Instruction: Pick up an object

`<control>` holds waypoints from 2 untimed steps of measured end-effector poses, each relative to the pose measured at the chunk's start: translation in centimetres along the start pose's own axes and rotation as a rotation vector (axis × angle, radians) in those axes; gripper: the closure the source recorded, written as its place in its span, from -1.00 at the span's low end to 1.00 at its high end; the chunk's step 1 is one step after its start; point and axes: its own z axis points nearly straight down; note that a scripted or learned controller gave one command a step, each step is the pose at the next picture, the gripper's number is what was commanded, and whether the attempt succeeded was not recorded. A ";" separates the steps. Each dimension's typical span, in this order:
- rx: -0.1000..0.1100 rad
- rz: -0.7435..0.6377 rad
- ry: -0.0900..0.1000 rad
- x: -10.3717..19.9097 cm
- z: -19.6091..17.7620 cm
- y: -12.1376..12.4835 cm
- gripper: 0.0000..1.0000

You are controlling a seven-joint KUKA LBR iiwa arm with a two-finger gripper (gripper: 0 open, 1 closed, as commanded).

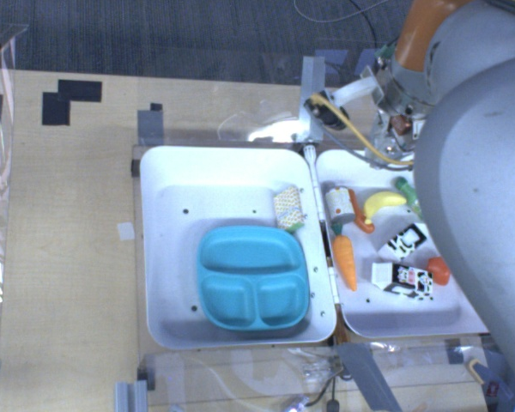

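I see the tool [395,131] above the far edge of the right bin [412,320]; I cannot tell its state. Right bin contents: carrot [346,262], banana [384,202], two cow-print cartons [403,277], a can [337,204]. Left bin [167,230] contents: blue divided tray [253,275], patterned packet [288,208] just beyond it.

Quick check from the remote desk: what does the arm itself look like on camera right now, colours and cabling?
The arm is a bulky, rounded grey body with an orange band above the wrist. A yellow cable loops along the metallic wrist hardware.
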 end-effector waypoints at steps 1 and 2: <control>0.000 -0.003 0.004 0.1 -1.2 0.0 1.00; 0.000 -0.024 -0.002 -3.8 0.5 6.5 1.00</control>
